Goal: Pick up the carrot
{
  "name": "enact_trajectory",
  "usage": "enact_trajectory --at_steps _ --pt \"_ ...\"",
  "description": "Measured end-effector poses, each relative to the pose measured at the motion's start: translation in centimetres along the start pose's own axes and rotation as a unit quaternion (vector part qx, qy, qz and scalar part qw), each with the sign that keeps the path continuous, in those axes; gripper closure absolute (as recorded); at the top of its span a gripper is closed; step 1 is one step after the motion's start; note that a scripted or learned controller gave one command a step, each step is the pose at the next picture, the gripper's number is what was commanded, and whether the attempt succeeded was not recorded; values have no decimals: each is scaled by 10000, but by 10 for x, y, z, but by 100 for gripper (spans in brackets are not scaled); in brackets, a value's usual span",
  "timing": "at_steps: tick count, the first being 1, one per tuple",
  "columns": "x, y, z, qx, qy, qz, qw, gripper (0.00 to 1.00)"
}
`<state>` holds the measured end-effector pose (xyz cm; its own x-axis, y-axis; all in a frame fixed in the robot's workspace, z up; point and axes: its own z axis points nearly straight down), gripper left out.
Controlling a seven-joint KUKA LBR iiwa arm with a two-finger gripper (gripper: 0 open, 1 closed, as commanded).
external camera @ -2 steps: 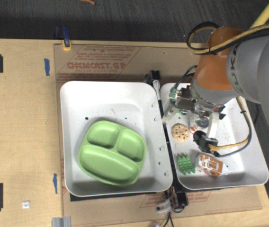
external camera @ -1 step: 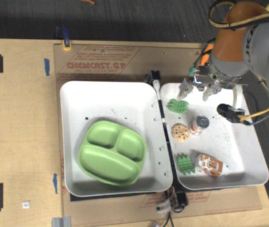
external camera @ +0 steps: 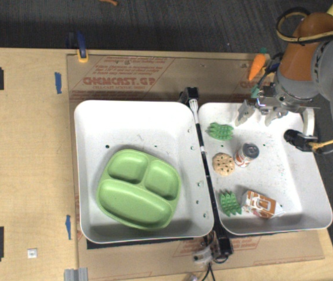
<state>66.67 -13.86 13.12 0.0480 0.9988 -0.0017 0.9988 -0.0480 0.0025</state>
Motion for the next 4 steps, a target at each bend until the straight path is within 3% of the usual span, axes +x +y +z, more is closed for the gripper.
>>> enact_trajectory --at_steps 1,2,3,4 --pt "-47 3 -93 -1 1 -224 9997 0" --pt "-29 1 -34 32 10 1144 9934 0" --pt "21 -42 21 29 9 1817 9833 0" --pt "44 -85 -54 21 4 3452 9385 0"
